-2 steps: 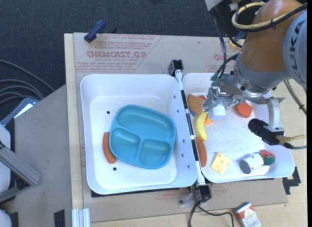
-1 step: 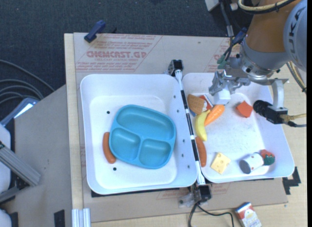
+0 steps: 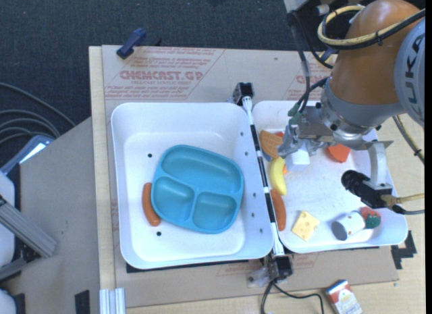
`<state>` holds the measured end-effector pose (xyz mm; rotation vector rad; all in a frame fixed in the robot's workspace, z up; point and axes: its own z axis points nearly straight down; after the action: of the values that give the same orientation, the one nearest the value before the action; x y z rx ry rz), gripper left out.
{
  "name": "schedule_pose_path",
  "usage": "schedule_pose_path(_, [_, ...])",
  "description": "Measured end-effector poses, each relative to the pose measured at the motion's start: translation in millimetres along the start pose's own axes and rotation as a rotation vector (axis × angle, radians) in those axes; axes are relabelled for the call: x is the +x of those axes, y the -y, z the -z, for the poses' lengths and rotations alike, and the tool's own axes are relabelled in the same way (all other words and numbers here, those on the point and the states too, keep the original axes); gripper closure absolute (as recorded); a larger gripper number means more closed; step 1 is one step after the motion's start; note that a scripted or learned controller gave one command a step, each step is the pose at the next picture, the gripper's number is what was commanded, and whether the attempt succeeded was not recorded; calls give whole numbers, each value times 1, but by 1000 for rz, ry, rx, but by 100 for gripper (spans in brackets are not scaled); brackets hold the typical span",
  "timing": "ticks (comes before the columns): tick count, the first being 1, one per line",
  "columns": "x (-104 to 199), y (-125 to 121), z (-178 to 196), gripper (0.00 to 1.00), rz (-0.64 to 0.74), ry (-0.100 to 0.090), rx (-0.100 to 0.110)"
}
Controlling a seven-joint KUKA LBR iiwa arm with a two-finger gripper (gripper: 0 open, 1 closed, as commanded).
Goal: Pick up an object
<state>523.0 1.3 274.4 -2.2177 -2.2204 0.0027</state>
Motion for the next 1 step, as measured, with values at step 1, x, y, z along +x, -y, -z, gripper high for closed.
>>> schedule_pose_path(1, [7,2,1,100,-1,0,0])
